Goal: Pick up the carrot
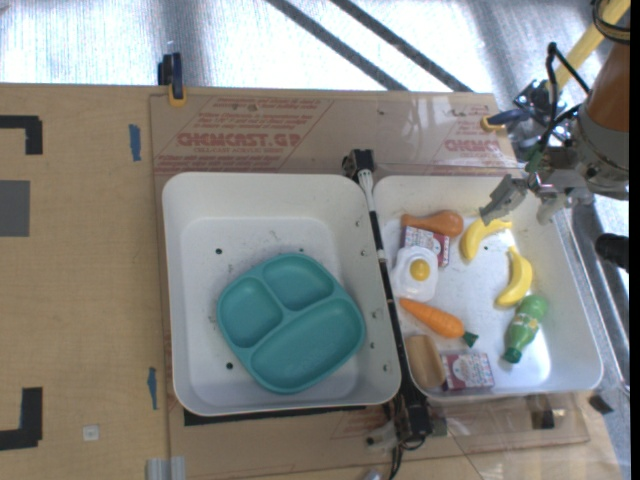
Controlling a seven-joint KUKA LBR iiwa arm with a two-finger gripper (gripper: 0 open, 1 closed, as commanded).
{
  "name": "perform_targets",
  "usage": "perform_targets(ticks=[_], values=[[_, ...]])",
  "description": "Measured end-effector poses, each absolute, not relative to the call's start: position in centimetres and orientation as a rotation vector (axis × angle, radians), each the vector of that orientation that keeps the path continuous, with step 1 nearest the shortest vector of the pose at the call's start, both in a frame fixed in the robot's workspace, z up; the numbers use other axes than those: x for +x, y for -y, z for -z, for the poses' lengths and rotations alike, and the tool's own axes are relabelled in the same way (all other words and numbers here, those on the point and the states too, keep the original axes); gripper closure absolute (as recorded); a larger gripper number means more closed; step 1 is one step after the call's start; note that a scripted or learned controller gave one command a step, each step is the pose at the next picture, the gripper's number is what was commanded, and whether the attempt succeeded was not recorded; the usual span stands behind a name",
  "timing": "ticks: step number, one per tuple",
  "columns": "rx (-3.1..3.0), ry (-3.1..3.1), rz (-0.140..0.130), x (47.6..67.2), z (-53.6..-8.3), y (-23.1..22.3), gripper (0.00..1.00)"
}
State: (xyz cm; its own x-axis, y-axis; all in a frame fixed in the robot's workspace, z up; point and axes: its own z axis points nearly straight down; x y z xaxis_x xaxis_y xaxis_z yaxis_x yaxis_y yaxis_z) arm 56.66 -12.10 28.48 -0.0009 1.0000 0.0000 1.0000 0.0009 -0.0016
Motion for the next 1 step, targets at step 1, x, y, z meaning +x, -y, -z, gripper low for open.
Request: perform_targets(ticks=[1], values=[[-2.110,2.309,-0.013,52.19,-14.47,9.59,0.00]])
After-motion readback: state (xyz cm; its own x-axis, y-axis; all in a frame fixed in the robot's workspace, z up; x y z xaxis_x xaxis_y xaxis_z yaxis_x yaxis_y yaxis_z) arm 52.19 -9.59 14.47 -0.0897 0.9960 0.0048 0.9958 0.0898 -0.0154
